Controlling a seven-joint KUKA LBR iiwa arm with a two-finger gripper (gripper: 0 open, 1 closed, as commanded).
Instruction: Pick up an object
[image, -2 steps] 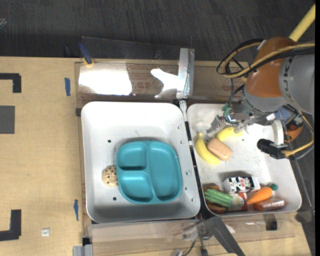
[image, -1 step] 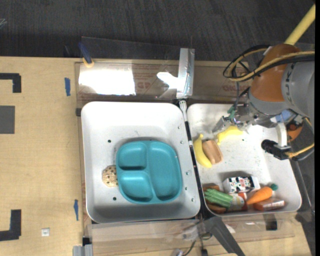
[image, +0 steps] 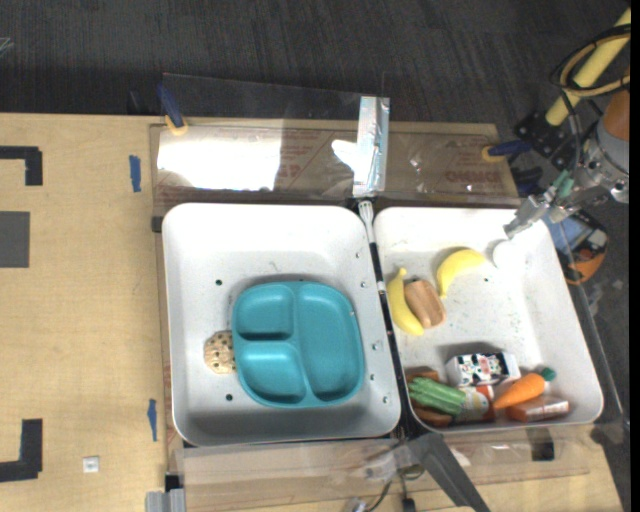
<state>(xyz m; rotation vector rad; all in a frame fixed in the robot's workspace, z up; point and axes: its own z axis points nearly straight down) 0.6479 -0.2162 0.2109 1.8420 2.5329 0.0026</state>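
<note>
Gripper (image: 522, 222) at the right bin's (image: 520, 300) far rim; finger state unclear.
Lemon (image: 460, 267) nearby; bare floor around it.

Two white bins (image: 185, 300), one teal tray (image: 297, 343), one cookie (image: 219, 352), one carrot (image: 520, 389)

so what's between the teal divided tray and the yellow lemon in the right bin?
Camera view: the bins' adjoining rims, then a yellow banana with a hot dog against it, before the lemon. Teal tray fills the left bin.

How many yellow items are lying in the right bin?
2: a banana by the bin's left wall, against the hot dog, and a lemon-like piece just right of them. Others may hide under the front pile.
</note>
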